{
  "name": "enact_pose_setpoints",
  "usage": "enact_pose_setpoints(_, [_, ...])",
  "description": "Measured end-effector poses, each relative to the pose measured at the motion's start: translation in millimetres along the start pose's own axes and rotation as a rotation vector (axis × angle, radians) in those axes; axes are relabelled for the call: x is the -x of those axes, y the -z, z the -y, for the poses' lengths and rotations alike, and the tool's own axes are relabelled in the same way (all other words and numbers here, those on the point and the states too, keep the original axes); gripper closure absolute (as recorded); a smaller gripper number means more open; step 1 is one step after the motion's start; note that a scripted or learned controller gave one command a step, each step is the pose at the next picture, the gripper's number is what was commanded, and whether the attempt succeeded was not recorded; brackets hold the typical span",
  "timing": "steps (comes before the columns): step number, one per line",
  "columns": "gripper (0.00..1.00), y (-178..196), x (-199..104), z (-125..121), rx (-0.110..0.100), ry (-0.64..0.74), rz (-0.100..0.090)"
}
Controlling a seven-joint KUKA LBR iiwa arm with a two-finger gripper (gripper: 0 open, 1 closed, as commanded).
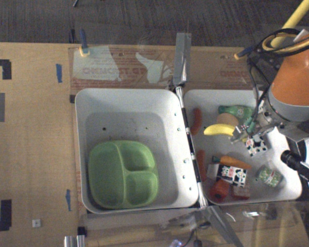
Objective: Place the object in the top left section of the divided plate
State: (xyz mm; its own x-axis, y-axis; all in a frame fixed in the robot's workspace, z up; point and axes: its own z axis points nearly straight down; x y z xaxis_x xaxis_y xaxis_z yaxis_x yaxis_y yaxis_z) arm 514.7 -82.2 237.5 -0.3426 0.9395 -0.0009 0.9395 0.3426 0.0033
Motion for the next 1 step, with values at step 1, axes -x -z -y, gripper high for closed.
enact_pose_setpoints(1, [1.00, -32.8, -37.8, -10.4, -0.004, 0.086, -0.002])
